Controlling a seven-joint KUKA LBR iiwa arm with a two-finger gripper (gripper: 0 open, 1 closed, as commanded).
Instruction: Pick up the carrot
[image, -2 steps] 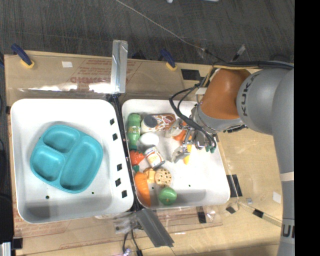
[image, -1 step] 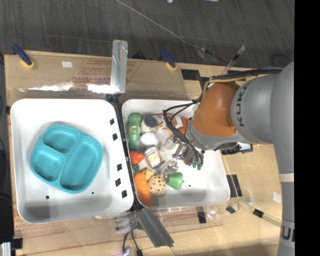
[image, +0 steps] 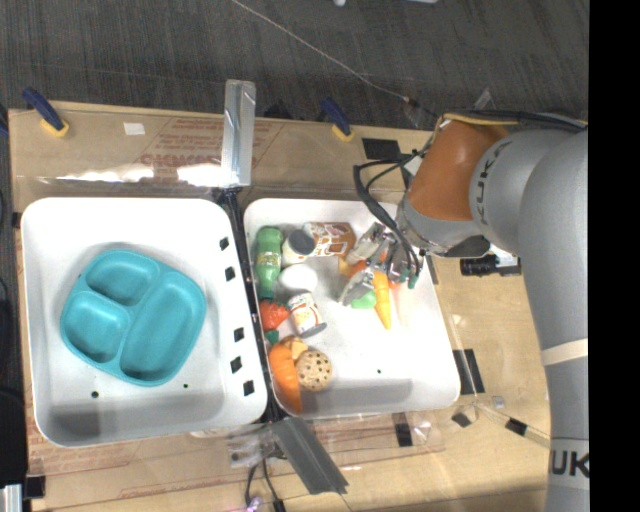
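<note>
The bench (image: 500, 340) is covered in brown board with clear film taped over its far side. Two white bins sit on it side by side, the left bin (image: 50, 330) touching the right bin (image: 430, 370).

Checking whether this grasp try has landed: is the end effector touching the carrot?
Cannot tell. In the camera view the end effector overlaps the carrot's upper end in the right bin, but the slanted look shows neither contact nor gap plainly.

my gripper (image: 372, 262) sits in the right bin (image: 425, 375), with the carrot (image: 383, 297) just beside it. food items lie along that bin's left side. a divided plate (image: 132, 317) lies in the left bin (image: 50, 230).
</note>
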